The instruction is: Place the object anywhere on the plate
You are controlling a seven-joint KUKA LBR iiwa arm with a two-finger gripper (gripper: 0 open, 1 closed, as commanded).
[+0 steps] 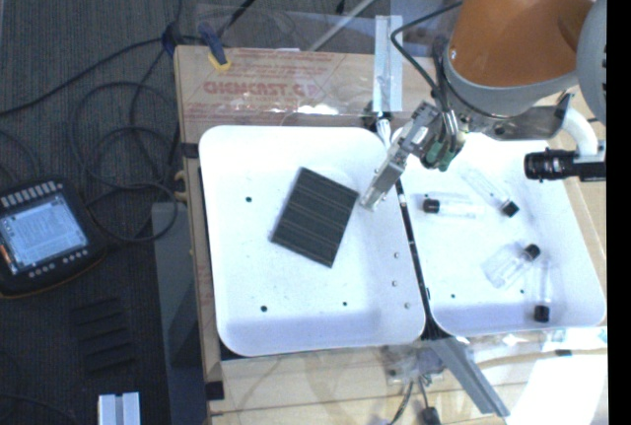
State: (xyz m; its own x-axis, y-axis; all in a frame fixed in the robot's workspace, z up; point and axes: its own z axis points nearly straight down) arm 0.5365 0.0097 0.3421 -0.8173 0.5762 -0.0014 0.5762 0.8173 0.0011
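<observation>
camera view: pincer [376,193] hangs over the left bin [232,315] beside the dark plate [315,216]; its grip state cannot be told.

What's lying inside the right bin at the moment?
The right bin holds several clear vials with black caps. The arm covers its upper part, so anything there is hidden.
</observation>
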